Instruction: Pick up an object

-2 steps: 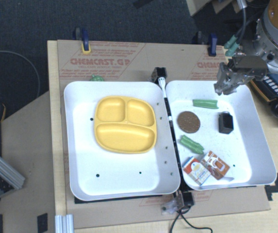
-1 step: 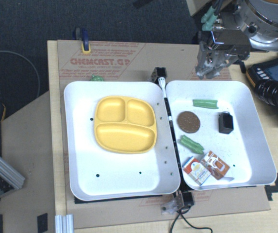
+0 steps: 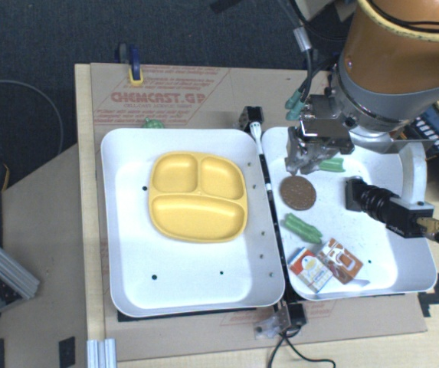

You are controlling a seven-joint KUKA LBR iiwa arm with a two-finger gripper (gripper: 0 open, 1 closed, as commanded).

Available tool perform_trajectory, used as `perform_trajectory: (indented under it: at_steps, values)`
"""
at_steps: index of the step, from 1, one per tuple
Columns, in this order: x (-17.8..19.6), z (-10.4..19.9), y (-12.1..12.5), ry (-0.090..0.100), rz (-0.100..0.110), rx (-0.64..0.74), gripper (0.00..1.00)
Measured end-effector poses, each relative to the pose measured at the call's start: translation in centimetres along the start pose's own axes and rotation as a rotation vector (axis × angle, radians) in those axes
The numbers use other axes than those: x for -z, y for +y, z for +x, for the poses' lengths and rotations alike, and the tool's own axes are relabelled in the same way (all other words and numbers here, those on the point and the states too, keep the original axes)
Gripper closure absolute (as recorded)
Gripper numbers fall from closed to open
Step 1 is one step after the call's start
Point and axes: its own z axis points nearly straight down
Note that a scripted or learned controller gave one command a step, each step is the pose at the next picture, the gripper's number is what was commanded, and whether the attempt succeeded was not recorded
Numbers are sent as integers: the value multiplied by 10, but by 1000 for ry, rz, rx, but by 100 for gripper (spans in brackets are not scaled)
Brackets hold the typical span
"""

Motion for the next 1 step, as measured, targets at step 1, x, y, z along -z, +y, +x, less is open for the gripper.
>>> perform_trajectory:
  at_steps: [1]
  values:
    - [17,1,2,4,-18,2,100]
